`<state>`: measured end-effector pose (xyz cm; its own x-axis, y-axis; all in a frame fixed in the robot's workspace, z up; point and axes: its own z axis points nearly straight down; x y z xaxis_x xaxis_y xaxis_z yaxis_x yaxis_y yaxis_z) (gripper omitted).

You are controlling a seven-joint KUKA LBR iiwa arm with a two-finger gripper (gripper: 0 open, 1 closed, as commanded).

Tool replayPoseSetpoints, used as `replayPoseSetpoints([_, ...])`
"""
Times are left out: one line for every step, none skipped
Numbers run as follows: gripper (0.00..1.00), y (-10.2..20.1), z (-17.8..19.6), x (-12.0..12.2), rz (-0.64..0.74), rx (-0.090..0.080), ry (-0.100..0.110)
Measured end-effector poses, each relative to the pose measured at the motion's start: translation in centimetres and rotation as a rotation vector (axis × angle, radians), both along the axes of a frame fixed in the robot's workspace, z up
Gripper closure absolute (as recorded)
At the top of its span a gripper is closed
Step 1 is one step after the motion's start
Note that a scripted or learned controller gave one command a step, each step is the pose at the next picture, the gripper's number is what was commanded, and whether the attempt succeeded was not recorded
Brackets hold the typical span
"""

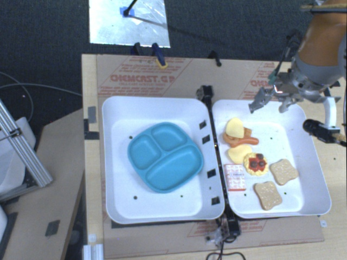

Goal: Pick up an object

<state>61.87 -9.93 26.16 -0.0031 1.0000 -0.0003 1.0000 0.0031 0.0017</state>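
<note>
**Gripper over right bin's far edge, nothing held**

Gripper [272,99] hangs with fingers spread wide, nothing between them, well apart from the food.

Left bin [116,161]: blue tray [165,156], three compartments.

Right bin [312,169]: two toast slices [284,171] near the right wall. Hot dog [242,140] lies with its long axis left-right, red tip pointing right, a yellow piece [235,127] touching its far side. Pizza [256,164] and card [235,177] just below.

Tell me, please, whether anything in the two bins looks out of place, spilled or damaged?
Nothing stands out. The blue plate lies flat in the left bin, slightly turned; the toy food, including two toast slices, is loosely scattered but intact in the right bin.
</note>
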Motion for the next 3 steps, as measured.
replayPoseSetpoints([0.00, 1.3, -8.3, -6.3, -0.002, 0.003, 0.010])
replayPoseSetpoints([0.00, 11.6, -7.7, -2.2, 0.010, 0.003, -0.004])
replayPoseSetpoints([0.00, 19.2, -7.6, 1.4, 0.009, 0.003, -0.004])
